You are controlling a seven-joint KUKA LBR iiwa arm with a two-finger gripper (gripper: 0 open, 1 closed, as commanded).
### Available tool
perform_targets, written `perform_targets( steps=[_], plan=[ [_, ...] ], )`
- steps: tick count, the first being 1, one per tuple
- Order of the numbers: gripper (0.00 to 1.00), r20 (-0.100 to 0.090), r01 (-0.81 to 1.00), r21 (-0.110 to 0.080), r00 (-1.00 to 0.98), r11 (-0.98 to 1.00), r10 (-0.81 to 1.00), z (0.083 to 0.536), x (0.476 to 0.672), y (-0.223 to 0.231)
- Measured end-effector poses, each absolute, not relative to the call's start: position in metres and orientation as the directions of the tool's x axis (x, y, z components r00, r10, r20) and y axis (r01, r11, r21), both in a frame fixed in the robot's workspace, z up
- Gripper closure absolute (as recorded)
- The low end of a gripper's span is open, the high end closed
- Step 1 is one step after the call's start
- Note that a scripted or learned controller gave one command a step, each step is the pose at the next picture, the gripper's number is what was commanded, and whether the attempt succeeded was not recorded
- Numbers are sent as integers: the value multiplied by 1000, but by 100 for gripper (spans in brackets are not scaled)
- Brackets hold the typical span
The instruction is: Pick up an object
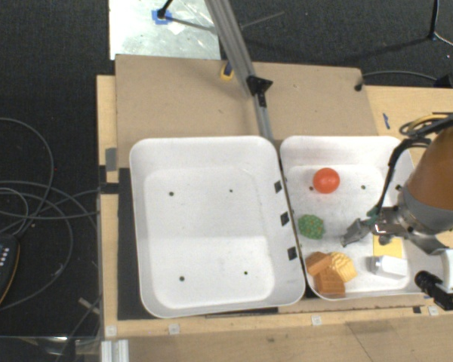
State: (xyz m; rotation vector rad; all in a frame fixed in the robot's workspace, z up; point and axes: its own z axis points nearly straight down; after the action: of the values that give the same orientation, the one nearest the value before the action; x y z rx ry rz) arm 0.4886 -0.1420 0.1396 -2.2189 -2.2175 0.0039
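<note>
The arm enters from the right, and its hand point(360, 231) hangs low over the right bin point(347, 148); whether it is open or closed, I cannot tell. In this bin lie an orange ball point(326, 180), a green ball point(311, 226), a brown and yellow block point(331, 271) and a yellow object point(391, 245). The left bin point(204, 148) stands beside it on the worktop point(181, 96).

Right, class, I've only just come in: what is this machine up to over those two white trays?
A grey and orange robot arm reaches in from the right over the right-hand bin. Its claw hangs low among the objects there: an orange ball, a green lump, a yellow-brown block and a small white item. Nothing shows between its fingers, so no object is picked up yet.
</note>
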Motion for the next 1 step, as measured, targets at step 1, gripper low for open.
perform_targets(
  steps=[1],
  plan=[
    [0,2,1000,-3,0,0,1000,88,488,-142]
  ],
)
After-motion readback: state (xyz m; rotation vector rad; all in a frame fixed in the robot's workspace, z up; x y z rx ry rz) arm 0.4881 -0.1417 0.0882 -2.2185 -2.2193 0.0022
